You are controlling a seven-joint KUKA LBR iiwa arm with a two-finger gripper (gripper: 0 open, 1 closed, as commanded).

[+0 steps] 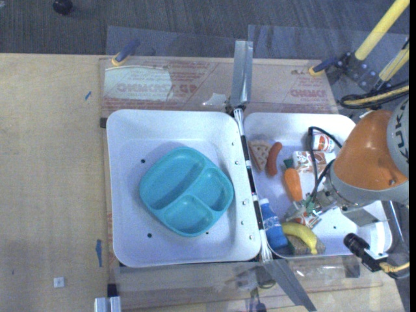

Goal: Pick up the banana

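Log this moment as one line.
target: banana, right bin's near edge, not held | gripper: just above banana | left bin: blue plate

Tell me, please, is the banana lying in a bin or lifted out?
Lying in the right bin: the banana rests near its front wall.

A turquoise divided plastic plate [187,191] lies in the left shallow white bin [123,132]. In the right shallow white bin [286,119], a yellow curved banana [303,234] lies just right of a blue plastic bottle [274,229].
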